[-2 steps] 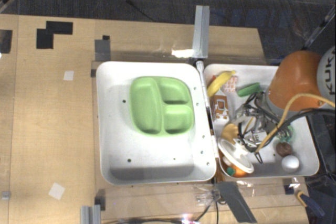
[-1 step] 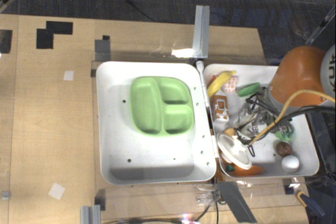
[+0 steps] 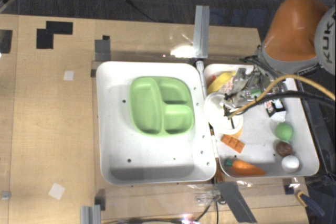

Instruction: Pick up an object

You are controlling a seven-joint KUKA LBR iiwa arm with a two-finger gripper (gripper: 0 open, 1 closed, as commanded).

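Note:
My gripper (image 3: 234, 96) reaches in from the right and hangs low over the upper left of the right bin (image 3: 310, 165). It sits just right of a yellow item (image 3: 219, 81) and above a white round cup (image 3: 221, 110), partly covering both. Cables and the wrist hide what lies directly beneath it. Lower in that bin lie an orange waffle-like piece (image 3: 232, 143) and a carrot (image 3: 248, 168). At the right side sit a green ball (image 3: 284, 130), a brown ball (image 3: 284, 148) and a white ball (image 3: 290, 163).
The left bin (image 3: 113, 165) holds a green divided plate (image 3: 160, 105). A metal post (image 3: 201, 34) stands behind the wall where the two bins meet. The wooden bench (image 3: 47, 128) stretches to the left.

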